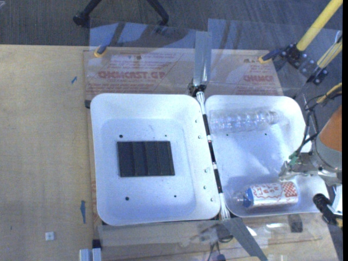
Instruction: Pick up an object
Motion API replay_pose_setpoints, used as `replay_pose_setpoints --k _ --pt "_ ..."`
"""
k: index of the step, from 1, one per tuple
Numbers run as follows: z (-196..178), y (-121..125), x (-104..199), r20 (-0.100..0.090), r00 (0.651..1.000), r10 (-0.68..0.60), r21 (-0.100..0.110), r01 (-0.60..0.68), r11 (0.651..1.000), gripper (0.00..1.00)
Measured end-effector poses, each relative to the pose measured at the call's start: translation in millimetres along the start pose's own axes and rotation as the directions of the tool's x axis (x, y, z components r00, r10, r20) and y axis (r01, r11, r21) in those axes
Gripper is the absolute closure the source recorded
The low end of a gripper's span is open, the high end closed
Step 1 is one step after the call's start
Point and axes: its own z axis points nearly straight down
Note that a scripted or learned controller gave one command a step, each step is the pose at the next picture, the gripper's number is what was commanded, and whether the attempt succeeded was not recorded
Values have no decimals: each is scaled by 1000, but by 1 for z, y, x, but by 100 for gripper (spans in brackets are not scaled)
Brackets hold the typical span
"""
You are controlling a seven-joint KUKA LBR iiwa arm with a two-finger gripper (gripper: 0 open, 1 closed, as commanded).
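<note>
We begin with the broad tan wooden desk, which carries two shallow white plastic bins side by side. The left white bin holds a flat dark grey ribbed rectangular pad lying near its middle, well apart from every wall. The right white bin holds the likelier targets: a clear plastic bottle lying on its side along the far wall, and a small red-and-white patterned bottle with a blue cap lying on its side near the front wall, cap toward the divider between the bins. The grey arm with its orange band comes in at the right edge, and the gripper hangs over the right bin's right side, just beyond the patterned bottle and close above it; we cannot tell whether it is spread or closed, since its tip is small and partly lost against the white bin. Nothing sits visibly in its grasp, so we judge the pick as not yet made. To do this step well, we would centre over the patterned bottle's body, not its cap, turn the wrist so the grip crosses the bottle's short width, and descend straight. A round bottle on its side may roll away, so closing squarely matters, and we keep clear of the front wall.
</note>
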Motion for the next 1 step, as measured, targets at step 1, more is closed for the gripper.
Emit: replay_pose_setpoints --k 1 --pt "0 0 0 0 1000 0 0 0 1000 0"
